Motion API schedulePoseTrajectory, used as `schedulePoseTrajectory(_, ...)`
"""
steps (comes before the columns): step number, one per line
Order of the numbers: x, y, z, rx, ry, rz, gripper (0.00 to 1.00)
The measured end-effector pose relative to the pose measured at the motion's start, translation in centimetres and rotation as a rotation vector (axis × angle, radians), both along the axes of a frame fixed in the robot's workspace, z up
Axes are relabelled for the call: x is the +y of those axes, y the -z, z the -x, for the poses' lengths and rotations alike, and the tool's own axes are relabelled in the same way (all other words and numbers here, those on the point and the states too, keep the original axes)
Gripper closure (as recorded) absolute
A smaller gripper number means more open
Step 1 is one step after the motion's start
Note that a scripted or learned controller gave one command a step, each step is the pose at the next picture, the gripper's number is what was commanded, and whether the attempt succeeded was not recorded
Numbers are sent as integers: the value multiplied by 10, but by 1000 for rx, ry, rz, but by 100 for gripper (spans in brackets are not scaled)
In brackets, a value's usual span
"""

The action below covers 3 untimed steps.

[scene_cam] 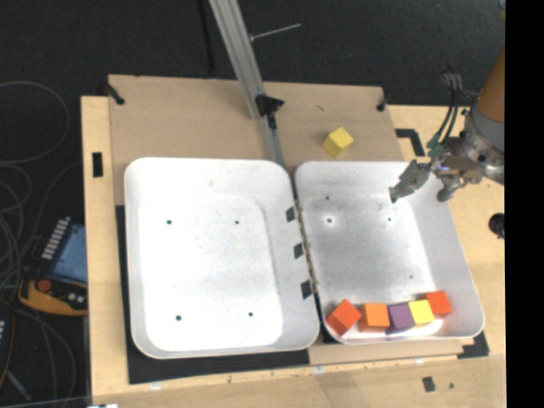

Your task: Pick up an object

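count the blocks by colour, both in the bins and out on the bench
orange blocks: 3, in the right bin at and
purple block: 1, in the same row along the near wall
yellow blocks: 2, one in that row, one out on the bench board behind the bins
total: 6

Dark floor (pixel 357 24) under wooden bench (pixel 98 253)

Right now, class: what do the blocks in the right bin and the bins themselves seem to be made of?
Blocks: probably painted wood or foam; matte, solid colours, crisp edges. Right bin and left bin: likely moulded plastic; white, rounded corners, scuffed grey in places.
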<state>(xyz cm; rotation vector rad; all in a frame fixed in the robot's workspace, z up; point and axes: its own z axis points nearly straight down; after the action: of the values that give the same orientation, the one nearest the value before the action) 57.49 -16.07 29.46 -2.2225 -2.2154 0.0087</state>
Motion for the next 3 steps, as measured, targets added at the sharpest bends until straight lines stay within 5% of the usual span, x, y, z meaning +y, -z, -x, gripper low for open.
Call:
schedulePoseTrajectory(1,43,123,49,2,-2,-4,0)
schedulePoseTrajectory(2,47,199,91,-10,0,0,0)
schedulePoseTrajectory(3,73,197,89,-13,-6,1,0)
